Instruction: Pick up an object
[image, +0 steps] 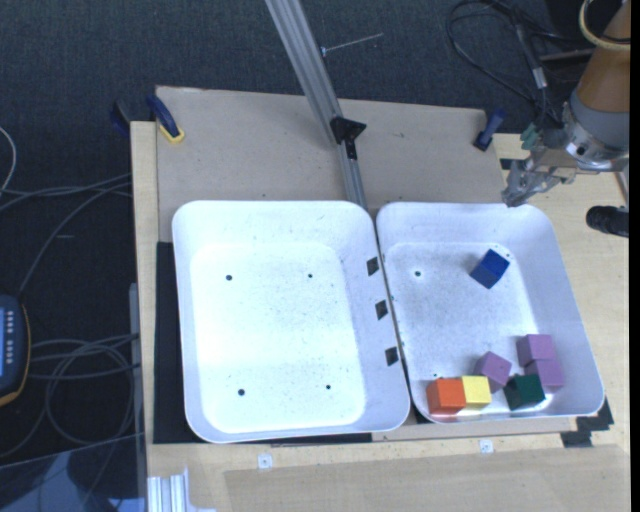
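Below gripper (521, 193), blue block (490, 268), apart

Take the blue block (490, 268) as your landmark: it sits alone in the right bin (560, 262), with bare floor on every side, so you can approach it freely. Well toward the near edge from it, the orange block (447, 394), yellow block (476, 391), green block (523, 391) and purple blocks (540, 358) crowd that corner. Left of it, the left bin (200, 225) offers open floor.
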